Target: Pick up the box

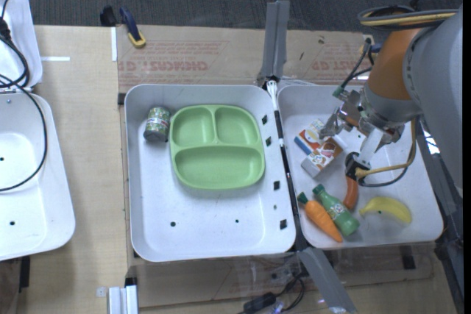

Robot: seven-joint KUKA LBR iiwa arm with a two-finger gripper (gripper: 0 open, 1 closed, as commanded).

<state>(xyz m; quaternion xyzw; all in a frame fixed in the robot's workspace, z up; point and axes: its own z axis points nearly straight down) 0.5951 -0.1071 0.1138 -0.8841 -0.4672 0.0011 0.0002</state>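
The box (319, 151), a small white carton with orange and blue print, lies tilted in the right bin (427, 232), near that bin's left wall. My gripper (333, 126) hangs just above the box's upper right end, close to it or touching it. The grey arm with its orange band (394, 66) reaches in from the right. The box rests on the bin floor.
Below the box in the right bin lie a carrot (322, 220), a green bottle (338, 209), a red chili (351, 193) and a banana (388, 209). The left bin (213, 228) holds a green divided plate (217, 145) and a small can (156, 123).
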